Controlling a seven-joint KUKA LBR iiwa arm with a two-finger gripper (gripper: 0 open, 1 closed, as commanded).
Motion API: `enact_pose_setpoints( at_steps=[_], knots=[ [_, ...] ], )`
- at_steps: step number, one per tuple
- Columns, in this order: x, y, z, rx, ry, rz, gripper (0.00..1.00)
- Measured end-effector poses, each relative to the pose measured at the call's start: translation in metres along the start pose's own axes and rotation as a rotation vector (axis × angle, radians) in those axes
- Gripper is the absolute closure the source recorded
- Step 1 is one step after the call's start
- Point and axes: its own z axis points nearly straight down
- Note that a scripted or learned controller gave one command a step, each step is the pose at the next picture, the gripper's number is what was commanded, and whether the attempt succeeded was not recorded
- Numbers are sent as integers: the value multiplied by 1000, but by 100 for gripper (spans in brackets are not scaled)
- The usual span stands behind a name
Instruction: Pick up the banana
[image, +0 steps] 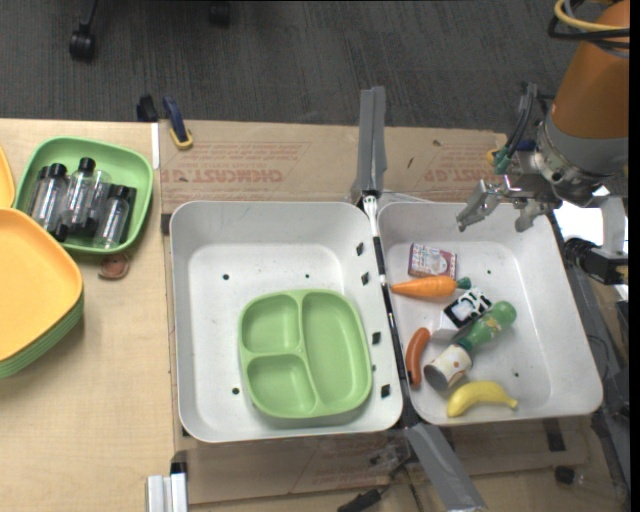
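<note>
The yellow banana (481, 398) lies at the front of the right bin (560, 300), close to its near wall, beside a small can (447, 366). My gripper (494, 221) hangs over the back edge of that bin, well behind the banana. Its two fingers (469, 215) are spread apart, so it is open with nothing between them.
The right bin also holds a carrot (425, 289), a pink box (431, 261), a green bottle (489, 325), a black-and-white item (467, 305) and a red pepper (416, 352). A green divided plate (305, 353) sits in the left bin (200, 300). A tray of bottles (85, 195) and orange plates (30, 290) stand at far left.
</note>
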Motion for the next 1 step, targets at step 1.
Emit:
enact_pose_setpoints(
  at_steps=[1],
  knots=[
    [-1,0,-8,2,-1,1,100]
  ],
)
